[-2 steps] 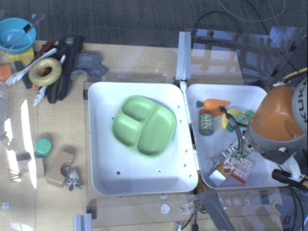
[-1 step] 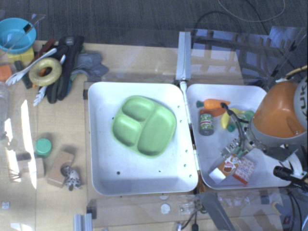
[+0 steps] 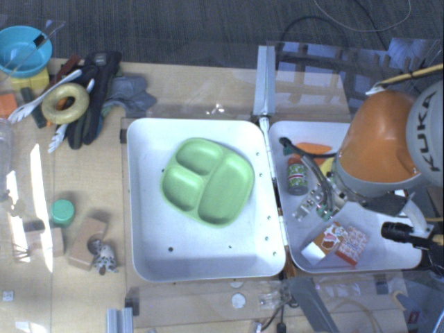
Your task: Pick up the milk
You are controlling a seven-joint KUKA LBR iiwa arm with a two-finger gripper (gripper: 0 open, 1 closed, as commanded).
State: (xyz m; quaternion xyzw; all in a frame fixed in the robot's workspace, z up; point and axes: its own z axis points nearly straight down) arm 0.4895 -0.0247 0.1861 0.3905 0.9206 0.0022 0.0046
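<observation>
Two white bins sit side by side on a light wooden table (image 3: 173, 89) over dark carpet. "KUKA" reads on the grey arm (image 3: 423, 141) (partly cut off at the right edge), above its orange band. Left bin (image 3: 146, 186) holds a green divided plate (image 3: 208, 181). Right bin (image 3: 374, 255) has the milk (image 3: 340, 243), a carton with a red-orange printed label too small to read, lying flat near the front, plus a small bottle (image 3: 297, 174). End effector (image 3: 318, 203) hangs just above the carton; can't tell if it's apart or together.
</observation>
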